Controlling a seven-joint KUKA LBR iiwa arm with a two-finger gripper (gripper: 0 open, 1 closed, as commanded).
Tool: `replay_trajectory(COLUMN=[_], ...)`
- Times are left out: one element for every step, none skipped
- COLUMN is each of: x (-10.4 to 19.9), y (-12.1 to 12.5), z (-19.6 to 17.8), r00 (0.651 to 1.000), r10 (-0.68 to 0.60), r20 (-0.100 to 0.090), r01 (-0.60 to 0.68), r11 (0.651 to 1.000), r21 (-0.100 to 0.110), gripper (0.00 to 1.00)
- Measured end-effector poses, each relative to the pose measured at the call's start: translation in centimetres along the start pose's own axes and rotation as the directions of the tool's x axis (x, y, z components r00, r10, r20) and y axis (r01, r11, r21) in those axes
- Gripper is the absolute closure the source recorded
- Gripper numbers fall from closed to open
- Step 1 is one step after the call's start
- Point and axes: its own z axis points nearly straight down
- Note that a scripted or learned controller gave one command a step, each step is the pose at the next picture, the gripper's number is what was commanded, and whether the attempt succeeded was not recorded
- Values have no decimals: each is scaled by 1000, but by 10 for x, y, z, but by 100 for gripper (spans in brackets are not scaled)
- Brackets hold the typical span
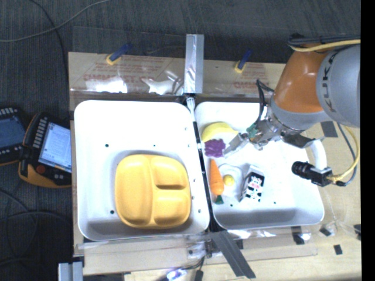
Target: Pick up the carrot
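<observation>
One arm reaching leftward over right bin (304,212), tool (234,144) grip unclear, carrot (216,179) apart.

Floor (117,10) is covered in dark grey carpet, crossed by thin cables (35,7) at upper left. A light wooden bench (345,215) is seen under two white bins, left bin (94,133) and right bin (293,209), set side by side and touching. Clear plastic sheet (135,78) is clamped along the back edge with blue-yellow clips (119,54). A metal strip (194,63) is fixed upright between the bins. A handheld control pendant (50,151) is laid on the carpet at left. Lighting is even, shadows soft.
</observation>
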Motion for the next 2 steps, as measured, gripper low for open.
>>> replay_trajectory(x=[63,9], y=[-41,-73], z=[-2,82], r00=[1000,973], r10=[-27,-231], r20=[-2,-2], r01=[27,231], r11=[1000,973], r21=[2,-1], gripper=[0,0])
